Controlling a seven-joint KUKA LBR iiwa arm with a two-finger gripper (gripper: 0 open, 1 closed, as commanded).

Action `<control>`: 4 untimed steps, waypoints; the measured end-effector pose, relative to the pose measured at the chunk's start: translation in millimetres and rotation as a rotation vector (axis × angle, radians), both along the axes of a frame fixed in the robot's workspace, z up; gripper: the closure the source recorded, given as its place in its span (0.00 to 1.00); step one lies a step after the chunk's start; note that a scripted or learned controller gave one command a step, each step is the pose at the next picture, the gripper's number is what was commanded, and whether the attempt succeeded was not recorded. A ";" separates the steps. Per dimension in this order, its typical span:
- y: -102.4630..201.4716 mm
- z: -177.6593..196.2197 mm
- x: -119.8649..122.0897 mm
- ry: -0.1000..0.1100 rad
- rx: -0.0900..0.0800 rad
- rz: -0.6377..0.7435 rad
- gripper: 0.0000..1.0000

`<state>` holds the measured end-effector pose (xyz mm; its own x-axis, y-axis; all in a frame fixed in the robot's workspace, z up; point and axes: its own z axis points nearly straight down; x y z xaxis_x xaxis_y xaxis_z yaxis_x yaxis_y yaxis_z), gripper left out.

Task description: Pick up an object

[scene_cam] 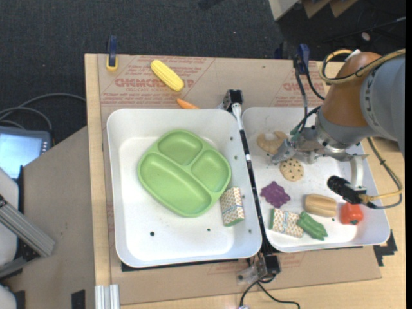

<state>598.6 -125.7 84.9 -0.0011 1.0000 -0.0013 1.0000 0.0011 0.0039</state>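
Noted, nearest the lens, a patterned packet and a green toy pepper lying side by side at the front of the right bin. Found the claw low over the back half of that bin, just beside a tan lump and a speckled cookie. Could not tell how far open it stood, nor whether it touched either piece; saw nothing plainly held in it.

Judged the cookie the likeliest pick, lying flat on the bin floor directly in front of the claw. Reckoned it light and stiff, probably smooth plastic, so prone to skate sideways or slip out. Thought it thin and hard to get under; best pinched across its rim from straight above. Rated the tan lump bulkier and easier to span, though irregular in shape.

Left alone, well apart in the other bin: a green divided plate with a second packet at its edge.
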 end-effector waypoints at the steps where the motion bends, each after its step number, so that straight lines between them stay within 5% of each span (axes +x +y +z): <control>1: 34.3 -0.2 2.2 0.005 0.003 0.002 0.00; 2: 26.1 0.3 43.7 -0.001 0.000 0.001 0.00; 3: 26.4 10.9 42.8 -0.001 0.000 0.001 1.00; 4: 81.4 105.9 5.4 -0.003 0.002 0.004 1.00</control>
